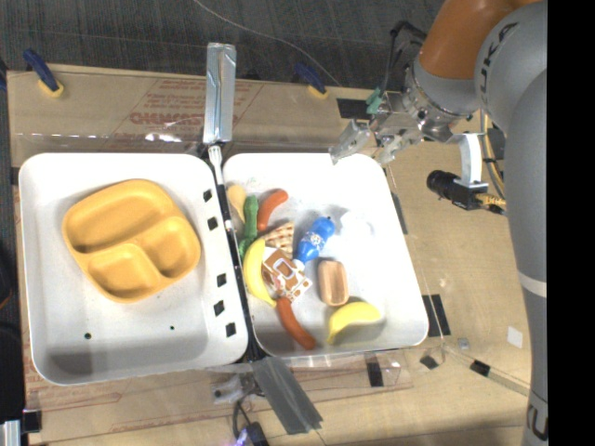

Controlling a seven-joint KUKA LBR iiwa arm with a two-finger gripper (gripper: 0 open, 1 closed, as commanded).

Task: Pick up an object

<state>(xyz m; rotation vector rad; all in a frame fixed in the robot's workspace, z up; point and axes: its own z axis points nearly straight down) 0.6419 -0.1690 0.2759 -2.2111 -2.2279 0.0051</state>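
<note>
With the claw (pixel 358 147) spread and empty over the right bin's (pixel 395 249) far rim, better aim at the isolated blue bottle (pixel 313 240), descending squarely

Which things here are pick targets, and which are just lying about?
For the job:
pincer
blue bottle
hot dog
yellow banana
waffle
right bin

Lying about:
yellow tray
left bin
clamps
</note>
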